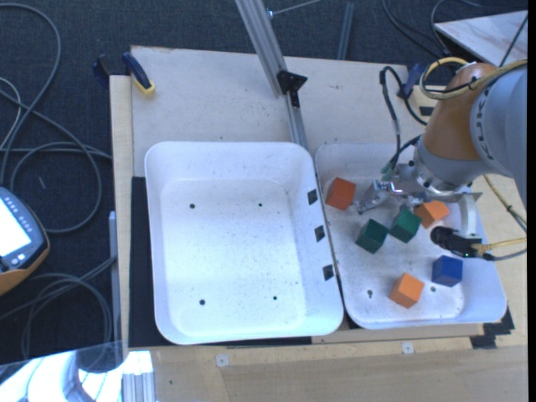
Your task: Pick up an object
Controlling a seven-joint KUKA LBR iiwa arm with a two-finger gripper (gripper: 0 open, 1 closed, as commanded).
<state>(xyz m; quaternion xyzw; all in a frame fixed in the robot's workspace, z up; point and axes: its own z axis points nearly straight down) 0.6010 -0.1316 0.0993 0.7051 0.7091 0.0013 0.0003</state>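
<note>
While your end effector [378,198] hangs among crowded blocks, grip state unreadable, it may nudge the orange block [340,193] or green block [371,236] aside.

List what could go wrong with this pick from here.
1. The blocks crowd together under the gripper: two green blocks and an orange block sit close, so closing may nudge neighbours instead of gripping one.
2. The orange block lies partly beneath the wrist, hidden from the camera.
</note>
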